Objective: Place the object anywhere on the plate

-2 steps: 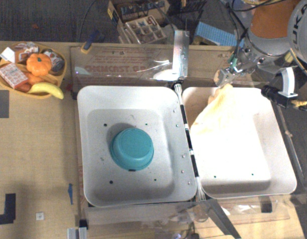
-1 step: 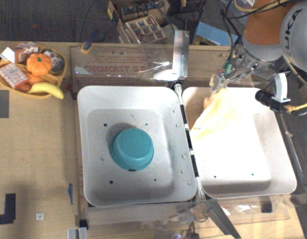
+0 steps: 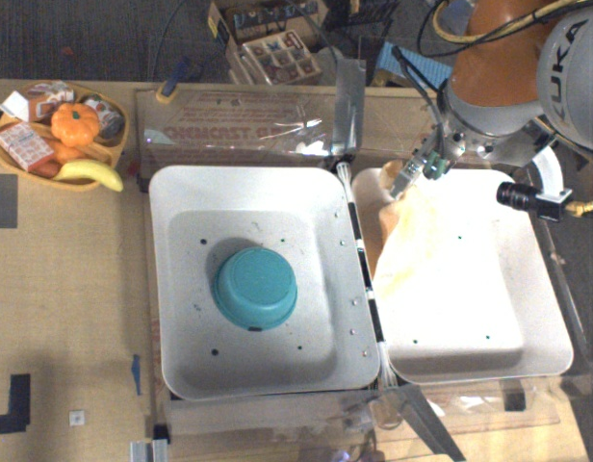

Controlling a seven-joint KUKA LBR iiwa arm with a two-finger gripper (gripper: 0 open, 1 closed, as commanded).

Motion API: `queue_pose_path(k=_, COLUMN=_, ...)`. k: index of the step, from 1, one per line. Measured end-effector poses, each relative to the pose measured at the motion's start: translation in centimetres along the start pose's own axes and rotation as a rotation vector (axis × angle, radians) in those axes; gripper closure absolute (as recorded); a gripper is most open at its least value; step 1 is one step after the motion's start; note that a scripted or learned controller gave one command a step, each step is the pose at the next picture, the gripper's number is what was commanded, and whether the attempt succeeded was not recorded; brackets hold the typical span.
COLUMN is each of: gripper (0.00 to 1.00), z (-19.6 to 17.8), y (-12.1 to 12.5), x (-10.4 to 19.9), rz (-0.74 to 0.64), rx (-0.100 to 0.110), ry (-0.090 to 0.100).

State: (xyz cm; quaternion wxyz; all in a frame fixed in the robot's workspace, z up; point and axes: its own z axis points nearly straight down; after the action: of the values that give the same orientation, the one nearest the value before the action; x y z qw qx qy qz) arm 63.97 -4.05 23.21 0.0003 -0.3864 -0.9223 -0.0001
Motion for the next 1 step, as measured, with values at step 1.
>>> queue_pose_path(k=1, gripper=1.0, z=-0.54, y=0.31, x=4.31, rz=-0.397, rx=-0.001, ry=0.0)
